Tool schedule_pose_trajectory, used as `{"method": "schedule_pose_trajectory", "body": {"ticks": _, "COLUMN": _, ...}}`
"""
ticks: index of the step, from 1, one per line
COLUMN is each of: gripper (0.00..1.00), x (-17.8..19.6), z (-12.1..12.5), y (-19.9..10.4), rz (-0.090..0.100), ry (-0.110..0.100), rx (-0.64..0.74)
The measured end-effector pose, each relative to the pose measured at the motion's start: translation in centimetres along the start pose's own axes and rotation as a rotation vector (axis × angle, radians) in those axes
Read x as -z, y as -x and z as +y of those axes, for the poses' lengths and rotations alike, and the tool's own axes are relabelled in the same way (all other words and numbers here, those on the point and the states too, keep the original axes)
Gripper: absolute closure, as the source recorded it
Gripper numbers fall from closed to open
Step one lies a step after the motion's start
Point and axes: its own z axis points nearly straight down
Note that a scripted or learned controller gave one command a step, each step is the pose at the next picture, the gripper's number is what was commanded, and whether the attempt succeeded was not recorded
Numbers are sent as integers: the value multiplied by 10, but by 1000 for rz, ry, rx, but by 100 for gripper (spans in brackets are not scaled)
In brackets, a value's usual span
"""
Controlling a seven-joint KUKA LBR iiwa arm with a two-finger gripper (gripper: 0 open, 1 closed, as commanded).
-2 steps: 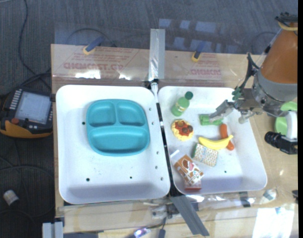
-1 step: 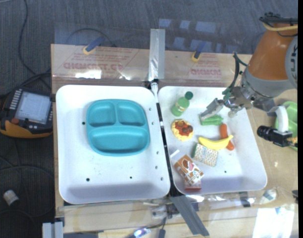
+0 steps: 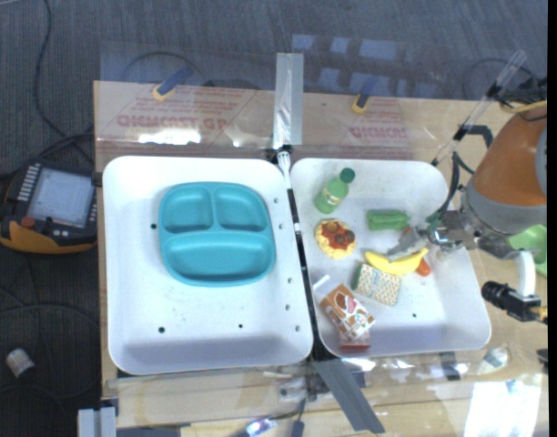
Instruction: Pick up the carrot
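Note:
In the right bin [image 3: 460, 321], the carrot [image 3: 425, 266] shows as a small orange piece against the right tip of the yellow banana [image 3: 394, 262]. The banana covers most of it. My gripper [image 3: 424, 240] hangs low over the bin's right-middle part, just above the carrot and the banana's tip. The grey arm with its orange band [image 3: 515, 167] comes in from the right.
The right bin also holds a green bottle [image 3: 334, 190], a green vegetable [image 3: 387, 218], a round red-yellow toy food [image 3: 336, 238], a cracker square [image 3: 379, 284] and a snack box [image 3: 348, 314]. In the left bin [image 3: 133, 326] lies a teal divided plate [image 3: 217, 233].

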Motion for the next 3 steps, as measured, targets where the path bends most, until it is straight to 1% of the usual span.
{"method": "schedule_pose_trajectory", "body": {"ticks": 1, "gripper": 0, "x": 82, "z": 45, "y": -23, "rz": 1, "ry": 4, "rx": 522}}
{"method": "schedule_pose_trajectory", "body": {"ticks": 2, "gripper": 0, "x": 78, "z": 42, "y": -62, "rz": -1, "ry": 7, "rx": 1053}}
{"method": "schedule_pose_trajectory", "body": {"ticks": 3, "gripper": 0, "x": 49, "z": -22, "y": -105, "rz": 2, "ry": 5, "rx": 1081}}
